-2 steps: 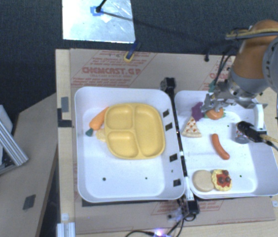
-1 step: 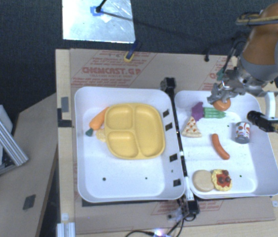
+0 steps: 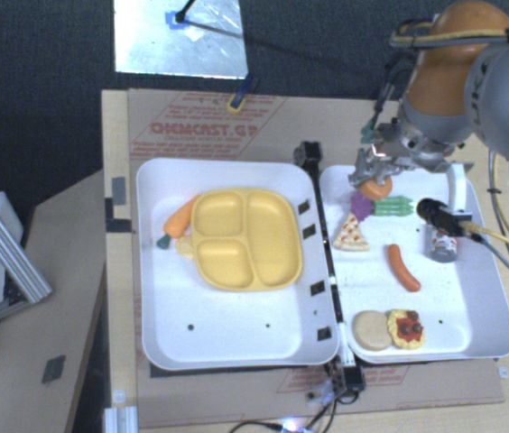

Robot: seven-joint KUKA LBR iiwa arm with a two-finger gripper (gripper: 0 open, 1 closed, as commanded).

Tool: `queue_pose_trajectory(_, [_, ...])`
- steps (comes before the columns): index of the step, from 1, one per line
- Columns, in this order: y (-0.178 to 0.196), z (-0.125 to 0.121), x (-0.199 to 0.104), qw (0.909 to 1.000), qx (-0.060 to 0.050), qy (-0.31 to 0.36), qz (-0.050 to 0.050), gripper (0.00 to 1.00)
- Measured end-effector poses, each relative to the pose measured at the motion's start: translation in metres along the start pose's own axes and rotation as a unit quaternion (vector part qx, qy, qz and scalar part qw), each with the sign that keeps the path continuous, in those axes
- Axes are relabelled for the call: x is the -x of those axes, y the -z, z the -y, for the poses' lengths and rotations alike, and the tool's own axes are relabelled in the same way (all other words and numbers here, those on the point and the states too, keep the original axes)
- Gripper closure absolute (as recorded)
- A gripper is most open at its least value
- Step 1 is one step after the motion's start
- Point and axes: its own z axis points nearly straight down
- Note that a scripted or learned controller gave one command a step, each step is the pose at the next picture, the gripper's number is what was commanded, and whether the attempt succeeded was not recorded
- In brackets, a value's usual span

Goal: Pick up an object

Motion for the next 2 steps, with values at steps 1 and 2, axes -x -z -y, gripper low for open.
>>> queue_pose_trajectory(1, [0.011,-0.011,-0.054,1.0000,0.000,0.000,-0.001,1.00])
queue_pose_trajectory(2, [0.002,-0.007,-0.044,1.0000,-0.001,-0.004,0.001,1.00])
